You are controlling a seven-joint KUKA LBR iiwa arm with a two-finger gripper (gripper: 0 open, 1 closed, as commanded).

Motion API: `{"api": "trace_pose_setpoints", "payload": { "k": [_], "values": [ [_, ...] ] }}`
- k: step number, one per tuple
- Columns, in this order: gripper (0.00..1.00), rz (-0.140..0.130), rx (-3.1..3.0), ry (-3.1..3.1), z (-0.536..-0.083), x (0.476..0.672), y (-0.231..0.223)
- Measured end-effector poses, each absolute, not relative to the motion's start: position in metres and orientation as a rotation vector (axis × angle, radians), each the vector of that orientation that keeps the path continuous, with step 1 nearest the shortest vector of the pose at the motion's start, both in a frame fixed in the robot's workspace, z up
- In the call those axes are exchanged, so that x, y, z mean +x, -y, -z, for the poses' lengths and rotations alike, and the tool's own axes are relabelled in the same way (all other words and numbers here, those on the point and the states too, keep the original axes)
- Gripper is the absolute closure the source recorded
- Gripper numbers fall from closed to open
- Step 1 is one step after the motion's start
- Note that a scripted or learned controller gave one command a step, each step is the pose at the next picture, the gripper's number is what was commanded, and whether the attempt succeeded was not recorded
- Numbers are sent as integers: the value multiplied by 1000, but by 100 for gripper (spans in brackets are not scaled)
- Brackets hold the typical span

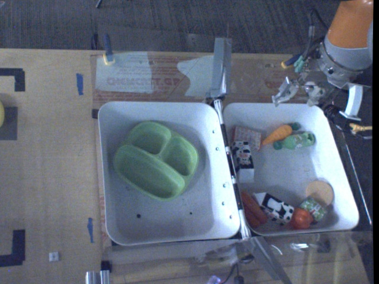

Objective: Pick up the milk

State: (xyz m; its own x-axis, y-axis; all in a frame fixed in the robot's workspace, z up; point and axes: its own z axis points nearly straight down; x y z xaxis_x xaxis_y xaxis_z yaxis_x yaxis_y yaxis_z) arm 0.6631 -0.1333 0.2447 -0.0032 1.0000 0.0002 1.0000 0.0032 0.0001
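The milk (243, 157) is a small white carton with black cow spots. It lies on its side in the right bin (343, 176), against the left wall near the divider. My gripper (296, 92) hangs over that bin's far rim, up and to the right of the milk and well apart from it. Its fingers (283, 93) stand open with nothing between them.
A second black-and-white spotted box (276, 206) lies at the right bin's front, beside a red sausage (253, 210), a tomato (301, 218) and a tan disc (320, 190). A carrot (277, 135) and pink packet (247, 136) lie behind the milk. The left bin holds a green divided plate (156, 158).
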Motion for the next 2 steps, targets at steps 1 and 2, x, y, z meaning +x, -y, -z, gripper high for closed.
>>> {"api": "trace_pose_setpoints", "payload": {
  "k": [1,2],
  "values": [
    [0,1,-2178,2265,-143,607,115],
    [0,-1,-2169,2270,-185,566,23]
  ]
}}
